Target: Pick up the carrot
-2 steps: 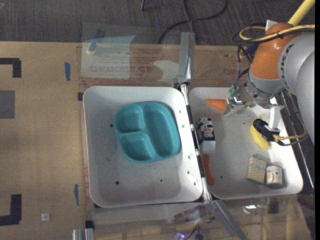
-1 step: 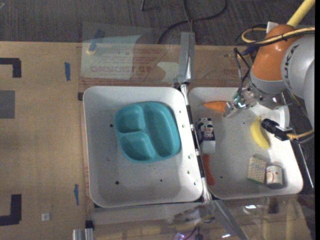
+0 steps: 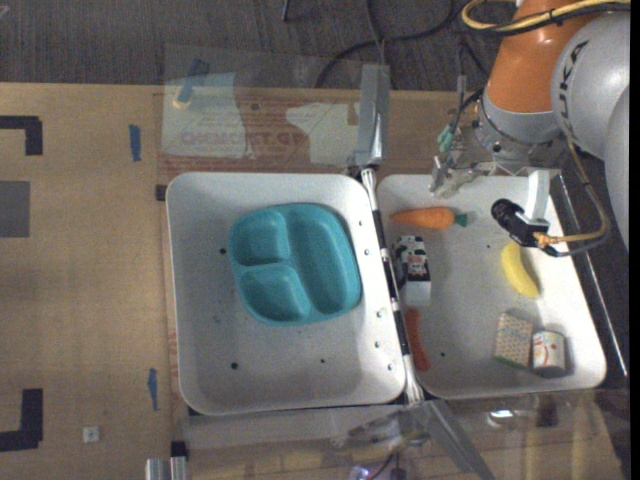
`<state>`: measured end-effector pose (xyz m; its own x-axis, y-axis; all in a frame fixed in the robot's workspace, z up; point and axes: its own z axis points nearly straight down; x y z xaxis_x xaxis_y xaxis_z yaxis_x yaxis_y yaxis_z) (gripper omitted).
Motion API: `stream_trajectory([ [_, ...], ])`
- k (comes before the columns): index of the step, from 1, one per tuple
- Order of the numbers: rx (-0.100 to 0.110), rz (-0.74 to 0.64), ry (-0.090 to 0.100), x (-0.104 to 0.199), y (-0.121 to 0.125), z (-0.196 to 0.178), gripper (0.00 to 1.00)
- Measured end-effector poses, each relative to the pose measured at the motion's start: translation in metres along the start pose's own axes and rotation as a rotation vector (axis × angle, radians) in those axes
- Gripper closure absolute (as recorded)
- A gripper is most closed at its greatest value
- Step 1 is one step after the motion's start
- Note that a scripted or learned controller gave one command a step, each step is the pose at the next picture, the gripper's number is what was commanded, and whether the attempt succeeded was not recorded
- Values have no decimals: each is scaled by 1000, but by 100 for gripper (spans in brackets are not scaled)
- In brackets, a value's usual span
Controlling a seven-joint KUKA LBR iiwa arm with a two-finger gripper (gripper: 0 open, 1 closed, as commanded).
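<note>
The carrot (image 3: 424,218), orange with a small green stub at its right end, lies on its side near the back left of the right bin (image 3: 470,368). My gripper (image 3: 449,179) hangs just above and behind the carrot, close to the bin's back wall. Its thin fingers (image 3: 438,178) point down, stand apart and have nothing between them. The carrot lies free on the bin floor.
In the right bin lie a yellow banana (image 3: 520,270), a black-and-white toy (image 3: 413,261) by the left wall, a red-orange stick (image 3: 416,339), a small box (image 3: 513,339) and a can (image 3: 548,352). A teal divided plate (image 3: 296,263) sits in the left bin (image 3: 200,348).
</note>
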<state>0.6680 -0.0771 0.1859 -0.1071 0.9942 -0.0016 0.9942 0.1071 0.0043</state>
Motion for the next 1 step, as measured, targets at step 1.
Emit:
stream_trajectory([
  [1, 4, -186, 3, 11, -99, 0, 100],
])
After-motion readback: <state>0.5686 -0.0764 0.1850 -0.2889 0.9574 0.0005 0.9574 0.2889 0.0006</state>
